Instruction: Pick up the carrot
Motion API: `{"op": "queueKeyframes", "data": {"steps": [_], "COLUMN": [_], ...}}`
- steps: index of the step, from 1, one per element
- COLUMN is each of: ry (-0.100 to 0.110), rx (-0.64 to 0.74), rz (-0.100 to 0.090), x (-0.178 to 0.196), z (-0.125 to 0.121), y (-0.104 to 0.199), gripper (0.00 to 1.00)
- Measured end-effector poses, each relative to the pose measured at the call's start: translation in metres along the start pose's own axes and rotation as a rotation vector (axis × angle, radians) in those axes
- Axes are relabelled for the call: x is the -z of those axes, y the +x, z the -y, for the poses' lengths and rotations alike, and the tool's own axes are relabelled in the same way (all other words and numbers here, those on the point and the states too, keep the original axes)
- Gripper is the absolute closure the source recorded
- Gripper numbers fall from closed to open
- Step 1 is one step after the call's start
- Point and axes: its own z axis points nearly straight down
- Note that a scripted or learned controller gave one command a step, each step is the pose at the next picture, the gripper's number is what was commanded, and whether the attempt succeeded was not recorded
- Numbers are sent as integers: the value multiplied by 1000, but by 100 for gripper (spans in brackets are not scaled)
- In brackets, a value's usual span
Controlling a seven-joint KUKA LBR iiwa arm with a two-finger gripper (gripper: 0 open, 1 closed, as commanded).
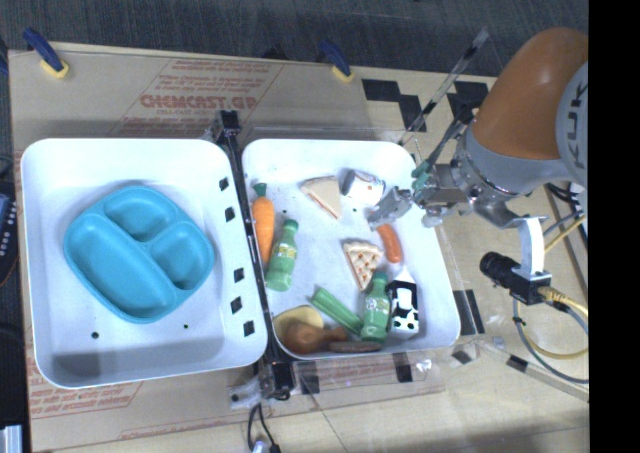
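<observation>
Carrot (263, 225) by right bin's (436, 241) left wall, long axis front-to-back; hand (392, 205) near right wall, jaw state unclear.

— Where's the carrot (263, 225)?
— In the right bin (440, 271), lying flat against its left wall, about halfway along.
— How's it turned?
— Lengthwise along that wall, orange body, green stub at the far end.

The grey tool (388, 205) is blurred, its fingers indistinct. The brown rounded item (312, 333) at the right white bin's (437, 246) near wall is half-hidden under green toys.
</observation>
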Motion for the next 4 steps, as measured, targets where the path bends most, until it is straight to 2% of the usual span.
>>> {"op": "queueKeyframes", "data": {"steps": [1,2,3,4], "ry": [6,1,3,1], "rx": [12,-111,-286,-535], "rz": [0,2,1,0], "x": [-98,-115,-182,-180], "z": [0,-50,-92,-86], "y": [68,58,59,58], "gripper": [0,0,0,0]}}
